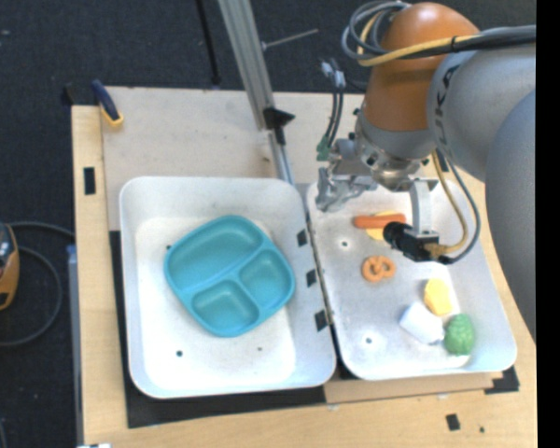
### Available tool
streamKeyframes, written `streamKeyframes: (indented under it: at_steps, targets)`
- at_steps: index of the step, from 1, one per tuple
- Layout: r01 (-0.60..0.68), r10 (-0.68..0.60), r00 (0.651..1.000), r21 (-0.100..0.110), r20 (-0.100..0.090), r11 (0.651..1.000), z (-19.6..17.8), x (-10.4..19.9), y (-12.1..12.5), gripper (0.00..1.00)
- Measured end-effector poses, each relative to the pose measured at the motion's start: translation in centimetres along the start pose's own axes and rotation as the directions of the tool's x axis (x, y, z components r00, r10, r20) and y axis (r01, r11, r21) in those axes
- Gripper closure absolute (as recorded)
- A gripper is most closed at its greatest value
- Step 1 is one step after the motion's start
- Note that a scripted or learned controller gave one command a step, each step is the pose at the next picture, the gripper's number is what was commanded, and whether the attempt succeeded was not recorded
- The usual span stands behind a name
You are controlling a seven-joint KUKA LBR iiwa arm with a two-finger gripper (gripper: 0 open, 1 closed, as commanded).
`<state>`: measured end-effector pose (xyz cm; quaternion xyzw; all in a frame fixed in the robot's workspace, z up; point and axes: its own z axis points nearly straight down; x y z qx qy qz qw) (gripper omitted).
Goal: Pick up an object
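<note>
- Bench (196,133): a pale wooden board on dark carpet, bearing two shallow white bins side by side.
- Arm (490,91): grey, with an orange band (415,59) above the wrist; it reaches in from the right and stands over the far end of the right bin.
- Left bin (149,343): a white tray on the left half of the bench, holding one item.
- Right bin (350,343): a white tray touching the left bin along a central seam, holding the small objects.
- Divided plate (229,275): turquoise, three compartments, lying flat near the middle of the left bin.
- Metal rail (247,54): a slanted aluminium bar running from the top edge down to the seam between the bins.
- Gripper (334,194): at the far left corner of the right bin, close above its floor; the fingers are blurred against the tray, so their spacing probably cannot be judged, and no object is seen between them.
- Green object (459,334): knobbly, at the near right corner of the right bin.
- White block (420,323): just beside the green object, on its left.
- Yellow piece (439,297): just behind the white block.
- Carrot-like orange piece (378,220): lying flat, near the gripper on its right.
- Orange pretzel (378,269): mid-bin, apart from the others.
</note>
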<state>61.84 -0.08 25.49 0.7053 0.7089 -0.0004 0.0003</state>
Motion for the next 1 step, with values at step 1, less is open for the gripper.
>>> streamKeyframes:
  at_steps: [1]
  targets:
    - [0.002, -0.002, 1.0, -0.002, -0.001, 1.0, 0.75, 5.43, 2.11, 1.0]
